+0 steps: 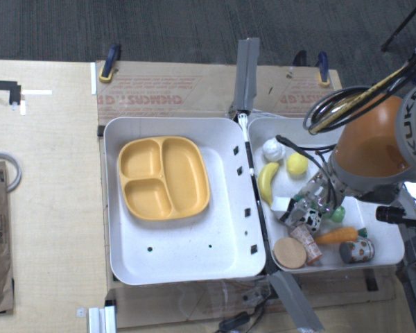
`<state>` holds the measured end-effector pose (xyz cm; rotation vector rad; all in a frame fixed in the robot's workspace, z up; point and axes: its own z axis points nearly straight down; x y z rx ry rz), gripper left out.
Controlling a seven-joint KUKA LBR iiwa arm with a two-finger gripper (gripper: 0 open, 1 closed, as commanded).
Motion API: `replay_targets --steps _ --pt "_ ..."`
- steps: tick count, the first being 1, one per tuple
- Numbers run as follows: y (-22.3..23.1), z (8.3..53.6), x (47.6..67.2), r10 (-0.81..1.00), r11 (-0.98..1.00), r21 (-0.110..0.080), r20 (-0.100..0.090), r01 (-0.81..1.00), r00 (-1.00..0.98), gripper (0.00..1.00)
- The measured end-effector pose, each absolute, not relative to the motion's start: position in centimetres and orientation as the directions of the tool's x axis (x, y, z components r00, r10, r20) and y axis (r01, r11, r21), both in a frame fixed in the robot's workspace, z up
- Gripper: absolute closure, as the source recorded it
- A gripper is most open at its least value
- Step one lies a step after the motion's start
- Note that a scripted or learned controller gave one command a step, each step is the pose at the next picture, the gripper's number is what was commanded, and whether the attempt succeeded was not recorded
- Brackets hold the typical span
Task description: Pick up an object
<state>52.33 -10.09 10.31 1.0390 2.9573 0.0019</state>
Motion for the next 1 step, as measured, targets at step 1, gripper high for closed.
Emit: replay_targets --steps 1 --pt "-5.69 20.24 59.63 0.697 0.717 0.001 -0.002 0.697 -0.717 1.0"
